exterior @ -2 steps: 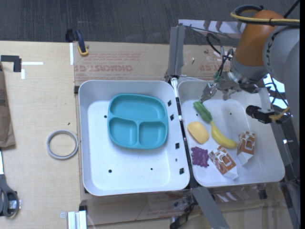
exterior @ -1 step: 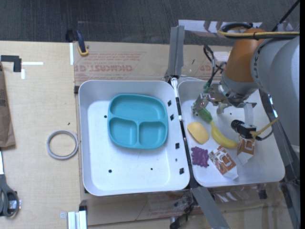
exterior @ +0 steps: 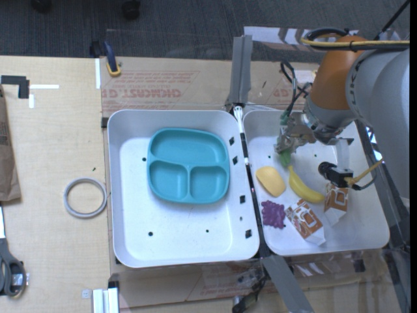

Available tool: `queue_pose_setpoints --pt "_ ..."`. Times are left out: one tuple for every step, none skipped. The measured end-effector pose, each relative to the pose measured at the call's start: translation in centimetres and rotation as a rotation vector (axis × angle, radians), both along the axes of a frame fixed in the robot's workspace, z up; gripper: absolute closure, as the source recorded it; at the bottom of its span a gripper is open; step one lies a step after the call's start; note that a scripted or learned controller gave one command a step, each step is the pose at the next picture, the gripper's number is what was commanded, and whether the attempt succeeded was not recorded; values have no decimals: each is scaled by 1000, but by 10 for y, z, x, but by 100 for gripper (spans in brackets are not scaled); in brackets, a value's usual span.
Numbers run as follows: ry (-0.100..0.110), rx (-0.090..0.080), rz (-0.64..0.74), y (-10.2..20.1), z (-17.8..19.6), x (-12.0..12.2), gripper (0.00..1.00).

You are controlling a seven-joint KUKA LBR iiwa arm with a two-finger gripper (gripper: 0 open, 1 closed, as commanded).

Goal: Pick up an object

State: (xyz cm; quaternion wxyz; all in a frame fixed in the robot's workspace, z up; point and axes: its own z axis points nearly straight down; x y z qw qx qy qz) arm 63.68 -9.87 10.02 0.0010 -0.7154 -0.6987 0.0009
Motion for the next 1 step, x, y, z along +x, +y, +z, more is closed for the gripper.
queue_pose_setpoints --pt "-1 -2 -114 66 91 11 100"
